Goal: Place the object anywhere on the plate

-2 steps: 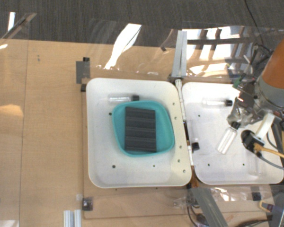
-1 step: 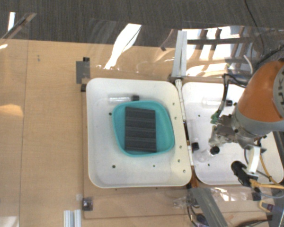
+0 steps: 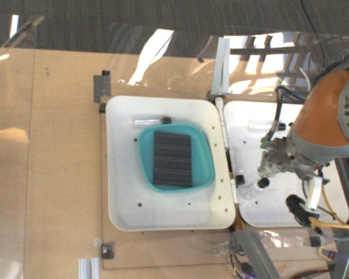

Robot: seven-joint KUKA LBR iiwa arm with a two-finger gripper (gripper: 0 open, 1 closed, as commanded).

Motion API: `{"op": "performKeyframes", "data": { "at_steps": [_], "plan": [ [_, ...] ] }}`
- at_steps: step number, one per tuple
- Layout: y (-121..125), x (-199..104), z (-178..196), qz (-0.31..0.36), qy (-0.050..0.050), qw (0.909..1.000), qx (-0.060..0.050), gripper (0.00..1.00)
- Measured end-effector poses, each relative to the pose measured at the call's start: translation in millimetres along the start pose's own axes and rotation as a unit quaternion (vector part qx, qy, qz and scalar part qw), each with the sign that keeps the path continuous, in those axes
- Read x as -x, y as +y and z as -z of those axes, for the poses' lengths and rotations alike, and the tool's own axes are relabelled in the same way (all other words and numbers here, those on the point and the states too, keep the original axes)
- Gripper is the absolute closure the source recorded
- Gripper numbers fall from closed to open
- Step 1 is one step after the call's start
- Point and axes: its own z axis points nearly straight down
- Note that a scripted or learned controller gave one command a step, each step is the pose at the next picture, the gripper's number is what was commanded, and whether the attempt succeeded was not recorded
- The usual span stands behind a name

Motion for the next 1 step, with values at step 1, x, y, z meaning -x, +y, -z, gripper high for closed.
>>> {"op": "performKeyframes", "data": {
  "at_steps": [1],
  "plan": [
    [2.1, -1.4, 10.5, 0.003, 0.000, 1.0000, 0.002, 1.00]
  ]
}}
